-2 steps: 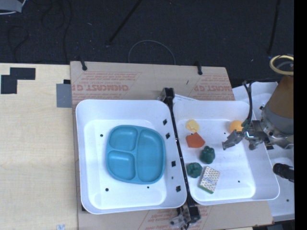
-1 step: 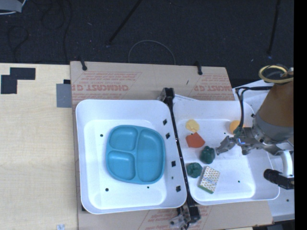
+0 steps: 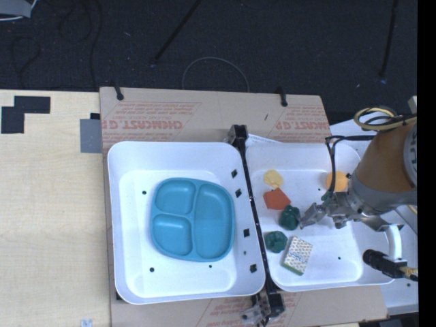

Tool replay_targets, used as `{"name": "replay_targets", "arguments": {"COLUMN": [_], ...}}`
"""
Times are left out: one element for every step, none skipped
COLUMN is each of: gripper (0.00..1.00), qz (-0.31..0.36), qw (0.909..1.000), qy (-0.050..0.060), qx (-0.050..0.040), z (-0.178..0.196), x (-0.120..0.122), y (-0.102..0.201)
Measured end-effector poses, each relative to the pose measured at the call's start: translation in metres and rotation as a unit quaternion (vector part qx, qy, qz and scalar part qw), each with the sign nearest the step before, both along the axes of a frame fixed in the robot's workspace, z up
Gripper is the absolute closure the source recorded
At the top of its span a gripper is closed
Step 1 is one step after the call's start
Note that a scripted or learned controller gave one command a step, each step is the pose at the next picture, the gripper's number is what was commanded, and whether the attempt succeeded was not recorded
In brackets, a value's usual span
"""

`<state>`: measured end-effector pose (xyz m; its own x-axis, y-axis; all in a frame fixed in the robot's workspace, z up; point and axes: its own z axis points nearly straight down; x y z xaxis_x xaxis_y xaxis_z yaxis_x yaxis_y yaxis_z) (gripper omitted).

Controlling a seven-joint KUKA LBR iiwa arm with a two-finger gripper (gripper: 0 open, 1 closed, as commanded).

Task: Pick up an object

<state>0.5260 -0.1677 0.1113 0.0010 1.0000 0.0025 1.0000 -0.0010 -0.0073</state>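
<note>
We're seeing the arm (image 3: 385, 165) coming in from the right over the right bin (image 3: 340, 278), gripper (image 3: 315, 215) sitting low just right of the upper green obj (image 3: 289, 216). The fingers are looking spread apart, pointing left/down-left, nothing between them, so no grasp as far as we're seeing. Tips are near the green obj; contact we can't tell at this res.

Task doesn't name a specific obj, so we're listing candidates in the right bin:
- yellow piece (image 3: 273, 178), top of the cluster, roundish, no clear long axis
- red block (image 3: 276, 199) just below it, long axis roughly left-right, slightly tilted
- upper green obj, lumpy, just below-right of the red block, no clear axis
- lower green obj (image 3: 275, 240), close to the divider (image 3: 248, 210), also lumpy
- small patterned box (image 3: 298, 255), lying flat, long axis running upper-right to lower-left, tilted vs the bin walls
- orange obj (image 3: 336, 181) at the right, partly behind the arm, shape unclear

The left bin (image 3: 129, 169) is holding a blue divided plate (image 3: 192, 219), three compartments, long axis approx top-left to bottom-right, sitting flat.

Both bins are sitting on a cardboard sheet (image 3: 204, 114) w/ red print. A yellow cable loop (image 3: 373, 118) is showing above the arm.
</note>
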Motion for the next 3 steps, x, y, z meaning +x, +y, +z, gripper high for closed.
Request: {"name": "replay_targets", "arguments": {"gripper": [1.0, 1.0, 1.0], "qz": [-0.002, 0.001, 0.001], "qw": [1.0, 1.0, 1.0], "qy": [-0.001, -0.005, -0.005], "qx": [-0.0004, -0.0016, -0.0016], "z": [0.012, 0.075, 0.123], "x": [0.001, 0.002, 0.003], "y": [-0.001, -0.005, -0.005]}}
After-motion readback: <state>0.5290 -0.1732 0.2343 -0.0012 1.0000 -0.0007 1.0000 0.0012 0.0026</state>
